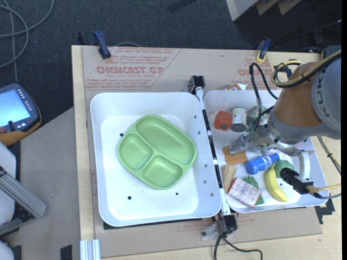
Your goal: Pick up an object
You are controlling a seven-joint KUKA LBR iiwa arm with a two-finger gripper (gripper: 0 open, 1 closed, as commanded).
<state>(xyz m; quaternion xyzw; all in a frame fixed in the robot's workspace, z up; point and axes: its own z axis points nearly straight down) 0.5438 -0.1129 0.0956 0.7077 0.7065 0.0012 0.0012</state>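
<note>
A divided plate (pixel 157 151) lies in the left bin (pixel 103 140). The right bin (pixel 217 99) holds a can (pixel 238 119), bottle (pixel 261 163), banana (pixel 275 184) and packet (pixel 244 191), under the arm (pixel 303 104).

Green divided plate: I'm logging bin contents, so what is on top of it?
Nothing lies in the green divided plate's three compartments. It sits in the left bin; what's under it is covered.

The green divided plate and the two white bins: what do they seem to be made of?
Green divided plate: probably moulded plastic, matte, one even colour with soft rounded ridges. White bins: likely thin formed plastic, smooth and slightly glossy, with rounded corners.
</note>
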